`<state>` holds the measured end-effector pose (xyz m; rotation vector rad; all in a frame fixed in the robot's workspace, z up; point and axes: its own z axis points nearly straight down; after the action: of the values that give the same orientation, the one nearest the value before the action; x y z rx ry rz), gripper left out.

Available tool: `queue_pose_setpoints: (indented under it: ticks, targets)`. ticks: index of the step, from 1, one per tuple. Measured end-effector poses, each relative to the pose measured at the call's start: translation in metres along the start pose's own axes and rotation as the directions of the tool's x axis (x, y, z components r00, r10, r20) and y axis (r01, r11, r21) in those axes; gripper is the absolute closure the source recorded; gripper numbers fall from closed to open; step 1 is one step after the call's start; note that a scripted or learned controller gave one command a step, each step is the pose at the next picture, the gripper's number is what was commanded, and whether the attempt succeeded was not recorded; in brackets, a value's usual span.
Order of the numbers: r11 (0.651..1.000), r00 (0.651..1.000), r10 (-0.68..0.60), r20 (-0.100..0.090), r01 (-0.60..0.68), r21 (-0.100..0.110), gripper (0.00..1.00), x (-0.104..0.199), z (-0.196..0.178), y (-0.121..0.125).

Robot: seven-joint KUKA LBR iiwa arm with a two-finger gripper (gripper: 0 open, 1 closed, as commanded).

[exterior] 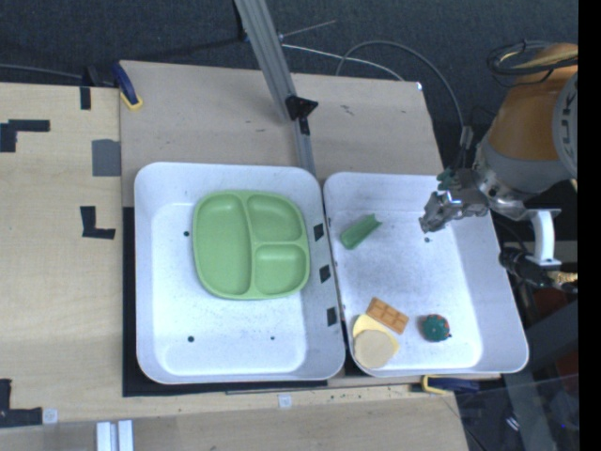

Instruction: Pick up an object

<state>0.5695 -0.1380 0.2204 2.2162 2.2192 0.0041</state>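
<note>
Two shallow white plastic bins sit side by side on a pale wooden bench (225, 111); the left bin (160, 346) carries a light green plastic plate (251, 244) with three compartments, lying flat in the bin's upper middle, nearer the far edge than the near one; the right bin (488, 289) carries four small things. A small green oblong block (359, 231) lies tilted near the right bin's far-left corner, close to the wall shared with the left bin; an orange waffle-patterned square piece (387, 315) lies towards the near edge, touching or just overlapping a pale cream round disc (375, 348) that sits in the near-left corner; a small dark green ball-shaped object with a red spot (434, 328) rests near the near edge, just right of the waffle piece and apart from it.

The grey arm with its orange band (526, 130) reaches in over the right bin's far-right corner; the gripper (434, 220) hangs above the bin floor near the far-right part, well apart from the green block and from the three things along the near edge; nothing shows between its fingers, and whether they are spread or closed cannot be told at this size. A grey metal pole (268, 40) slants down from the top edge to the far junction of the two bins.
</note>
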Motion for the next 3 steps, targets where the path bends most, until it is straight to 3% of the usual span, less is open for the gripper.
queue_pose_setpoints:
  ticks: [1,2,3]
  targets:
    - [1.0,1.0,-0.001,-0.001,0.001,0.001,1.0,0.008,-0.053,-0.005]
    - [1.0,1.0,0.0,-0.002,0.0,0.004,1.0,0.008,-0.074,-0.005]
    - [1.0,1.0,-0.004,-0.002,0.004,0.006,1.0,0.054,-0.072,0.014]
